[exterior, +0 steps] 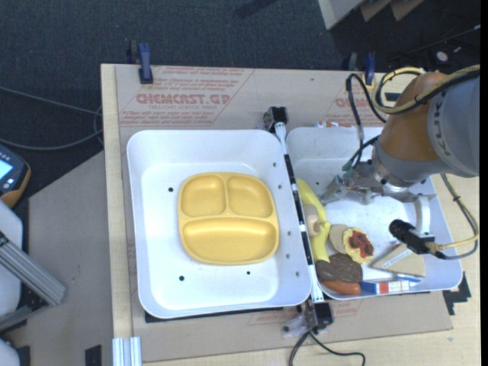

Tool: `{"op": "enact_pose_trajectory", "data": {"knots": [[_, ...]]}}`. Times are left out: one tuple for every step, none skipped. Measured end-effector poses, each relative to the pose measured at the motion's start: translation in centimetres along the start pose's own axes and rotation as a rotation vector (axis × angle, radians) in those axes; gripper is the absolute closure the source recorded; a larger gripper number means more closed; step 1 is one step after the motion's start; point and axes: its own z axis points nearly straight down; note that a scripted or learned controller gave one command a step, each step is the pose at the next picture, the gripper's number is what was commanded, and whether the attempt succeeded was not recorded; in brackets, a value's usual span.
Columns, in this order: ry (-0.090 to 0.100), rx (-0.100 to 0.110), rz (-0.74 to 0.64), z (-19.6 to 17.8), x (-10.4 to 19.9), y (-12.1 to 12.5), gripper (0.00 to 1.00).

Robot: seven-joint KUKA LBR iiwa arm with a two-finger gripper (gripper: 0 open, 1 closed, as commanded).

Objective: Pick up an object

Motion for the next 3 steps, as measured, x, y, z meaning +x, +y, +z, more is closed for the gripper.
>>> {"op": "enact_pose_trajectory", "data": {"knots": [[-0.003, 0.001, 0.008, -0.1, 2.3, -10.4, 0.0], [-0.005, -0.007, 0.004, 0.0, 0.6, -10.0, 0.0], [-0.006, -0.012, 0.005, -1.1, 0.7, -9.9, 1.0]]}}
